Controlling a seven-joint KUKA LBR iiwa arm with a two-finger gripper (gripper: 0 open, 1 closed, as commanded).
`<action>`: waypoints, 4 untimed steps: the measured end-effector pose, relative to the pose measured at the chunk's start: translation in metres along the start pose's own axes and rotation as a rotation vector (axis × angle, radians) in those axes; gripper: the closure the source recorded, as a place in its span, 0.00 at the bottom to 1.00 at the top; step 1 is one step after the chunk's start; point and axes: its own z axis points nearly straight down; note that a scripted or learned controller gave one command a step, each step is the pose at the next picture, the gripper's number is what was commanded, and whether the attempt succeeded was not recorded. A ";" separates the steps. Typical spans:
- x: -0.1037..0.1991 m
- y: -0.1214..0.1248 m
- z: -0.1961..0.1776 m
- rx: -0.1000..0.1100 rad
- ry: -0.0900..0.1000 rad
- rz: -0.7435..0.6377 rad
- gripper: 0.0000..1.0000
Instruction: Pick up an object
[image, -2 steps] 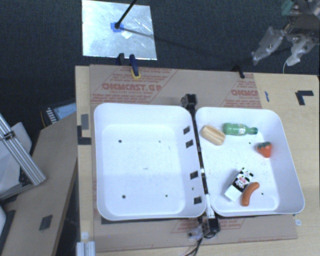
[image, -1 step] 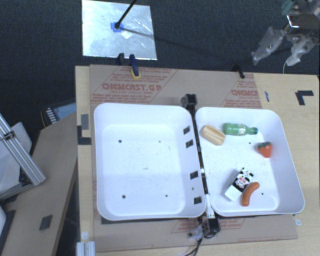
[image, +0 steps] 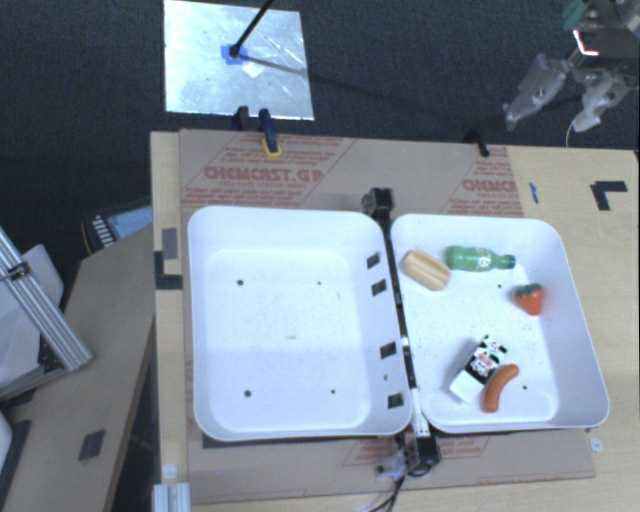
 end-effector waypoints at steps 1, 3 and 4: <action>0.000 0.000 0.000 0.000 0.000 0.000 0.00; 0.000 0.000 0.000 0.000 0.000 0.000 0.00; 0.000 0.000 0.000 0.000 0.000 0.000 0.00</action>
